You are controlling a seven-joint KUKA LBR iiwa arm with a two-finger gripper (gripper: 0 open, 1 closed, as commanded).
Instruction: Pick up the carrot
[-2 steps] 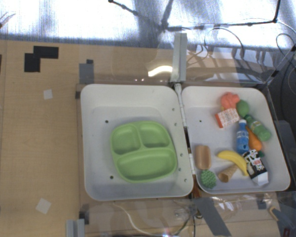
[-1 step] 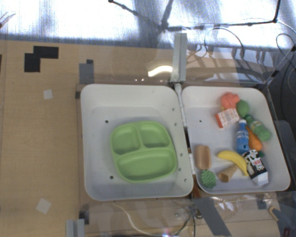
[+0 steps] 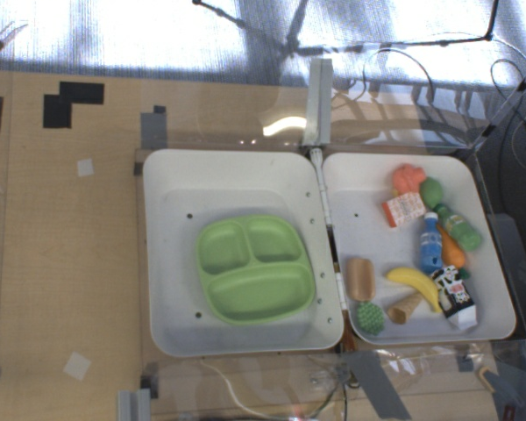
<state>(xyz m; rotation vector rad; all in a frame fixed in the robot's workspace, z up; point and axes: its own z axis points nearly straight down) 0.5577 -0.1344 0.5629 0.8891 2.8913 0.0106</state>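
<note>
table: (image 3: 61, 261) pale wood, bearing two shallow white bins side by side.
left bin: (image 3: 175, 191) holds a green divided plate (image 3: 256, 268) near its middle.
right bin: (image 3: 359, 191) holds a crowd of toy foods, gathered toward its right and near parts.
carrot: (image 3: 452, 248) small orange piece at the right of the right bin, partly hidden; it lies just right of the blue bottle (image 3: 430, 246) and touches or nearly touches it, with the green bottle (image 3: 460, 229) just on its far side and the milk carton (image 3: 456, 296) on its near side.
other things: banana (image 3: 414, 281) near the blue bottle's foot; ice cream cone (image 3: 405, 306) and a green ball (image 3: 371, 318) at the near edge; a tan bread piece (image 3: 360, 278) to the left; a red and white box (image 3: 404, 209), an orange lump (image 3: 408, 178) and a lime (image 3: 431, 192) at the far side.
end effector: not to be seen over either bin, so its state cannot be judged.
progress: nothing of the pick is done as far as this shows; the carrot lies in the bin among its neighbours, untouched.
what is left: the whole job, by my reading: reach in from the right, come down over the carrot, close on it and lift.
likely trouble: the carrot is hemmed in by bottles and carton, so a clean grip looks hard.
</note>
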